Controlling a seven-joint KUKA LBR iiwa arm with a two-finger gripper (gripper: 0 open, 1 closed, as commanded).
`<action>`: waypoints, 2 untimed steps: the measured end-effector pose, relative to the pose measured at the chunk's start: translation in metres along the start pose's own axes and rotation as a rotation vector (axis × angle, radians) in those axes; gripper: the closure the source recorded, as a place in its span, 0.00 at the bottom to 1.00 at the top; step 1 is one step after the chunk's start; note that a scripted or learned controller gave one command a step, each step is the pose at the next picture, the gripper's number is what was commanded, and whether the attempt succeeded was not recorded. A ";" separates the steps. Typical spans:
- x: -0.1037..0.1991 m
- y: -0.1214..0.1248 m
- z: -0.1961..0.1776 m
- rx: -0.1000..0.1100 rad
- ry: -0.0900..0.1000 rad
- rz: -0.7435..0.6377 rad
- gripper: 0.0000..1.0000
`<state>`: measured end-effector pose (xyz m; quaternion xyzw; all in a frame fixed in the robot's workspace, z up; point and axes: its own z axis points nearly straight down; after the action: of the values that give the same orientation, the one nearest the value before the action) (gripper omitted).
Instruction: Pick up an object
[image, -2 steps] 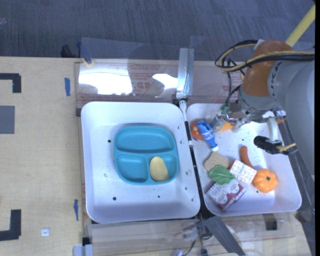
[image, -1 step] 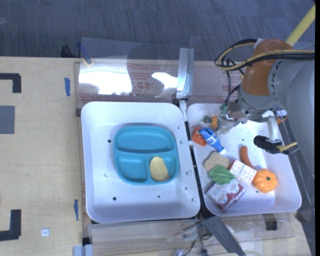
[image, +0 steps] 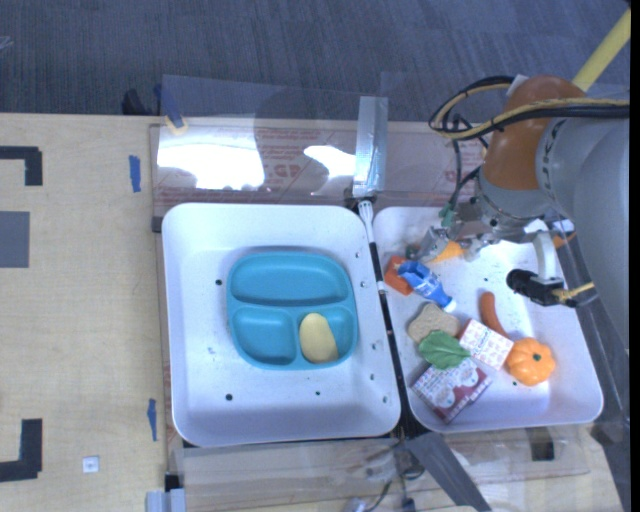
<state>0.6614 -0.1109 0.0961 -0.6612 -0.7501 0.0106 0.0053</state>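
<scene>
The left bin (image: 190, 330) carries a blue tray (image: 290, 305) at its middle, with a yellow lump (image: 318, 337) in the tray's lower right compartment. The right bin (image: 570, 400) holds the clutter: an orange-and-blue toy (image: 418, 280) near its left wall, a slice of bread (image: 433, 322) below that, a green leaf (image: 443, 350) touching the bread, a red-and-white packet (image: 452, 388) near the front edge, a pale cracker (image: 486, 345) beside the leaf, a sausage (image: 491, 310) toward the middle, and a small pumpkin (image: 530, 362) toward the right wall. The gripper (image: 452, 240) hangs low over the bin's back left corner, just above and beside the toy, with a small orange piece (image: 450, 251) at its tip. Whether it is spread or closed, or has hold of anything, I cannot tell from this slant. The step looks like the descent onto a pick, most likely the toy or that orange piece. Next it needs to settle squarely around one item, close, then lift straight up clear of the wall.
</scene>
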 end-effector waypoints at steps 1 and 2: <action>0.000 -0.002 -0.008 0.011 0.004 0.000 1.00; 0.001 -0.002 -0.008 0.011 0.003 -0.001 0.00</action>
<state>0.6594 -0.1104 0.1045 -0.6610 -0.7502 0.0135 0.0102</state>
